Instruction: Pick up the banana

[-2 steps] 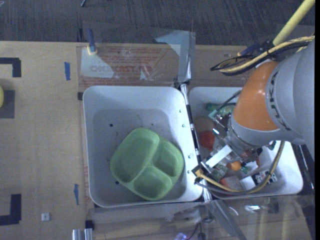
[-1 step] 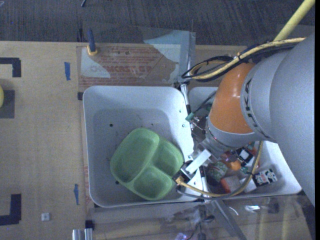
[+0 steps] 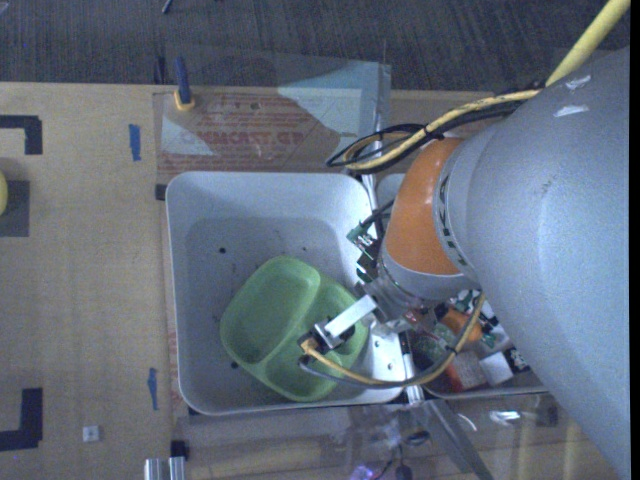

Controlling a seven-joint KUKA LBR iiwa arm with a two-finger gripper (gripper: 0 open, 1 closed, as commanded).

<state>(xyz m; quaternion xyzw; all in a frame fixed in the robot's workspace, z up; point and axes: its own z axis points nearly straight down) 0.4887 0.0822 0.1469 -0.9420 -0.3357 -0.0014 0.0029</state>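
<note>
My gripper point(image 3: 428, 334) hangs low over the divide between the two bins, under the orange wrist band point(image 3: 425, 218), and the arm's own bulk mostly hides it. The big grey arm point(image 3: 560, 248) covers most of the right bin point(image 3: 500, 393). In the strip of that bin still showing lie a small orange thing point(image 3: 460, 322), a red thing point(image 3: 466, 373) and a white thing point(image 3: 496, 368), all close to the gripper. None of them is clearly a banana.
A green divided dish point(image 3: 275, 323) lies in the left bin point(image 3: 195, 268), towards its near right corner, beside the wrist. A yellow object point(image 3: 3, 194) sits at the far left edge of the bench. Clear plastic sheeting point(image 3: 290, 108) lies behind the bins.
</note>
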